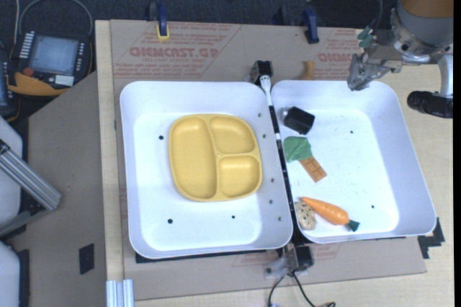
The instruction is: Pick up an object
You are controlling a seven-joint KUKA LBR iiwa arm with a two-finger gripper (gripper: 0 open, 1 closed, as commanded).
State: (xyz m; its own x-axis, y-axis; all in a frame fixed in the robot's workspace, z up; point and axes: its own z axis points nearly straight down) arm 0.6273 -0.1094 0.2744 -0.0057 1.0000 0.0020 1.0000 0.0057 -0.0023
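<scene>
My gripper (pixel 358 81) hangs over the far edge of the right bin (pixel 389 154), fingers close together with nothing visible between them. In that bin lie a black block (pixel 299 119) near the far left corner, a green piece (pixel 297 148) below it, a small brown waffle-like piece (pixel 314 168), an orange carrot (pixel 326 211) near the front, and a speckled cookie (pixel 305 215) beside the carrot. All of these lie to the left of and nearer the front than the gripper.
The left bin (pixel 144 183) holds a yellow three-compartment plate (pixel 215 156). A black-handled tool (pixel 263 75) lies along the seam between the bins. Blue clamps (pixel 163 19) hold the cardboard at the back. A screen device (pixel 52 55) sits at far left.
</scene>
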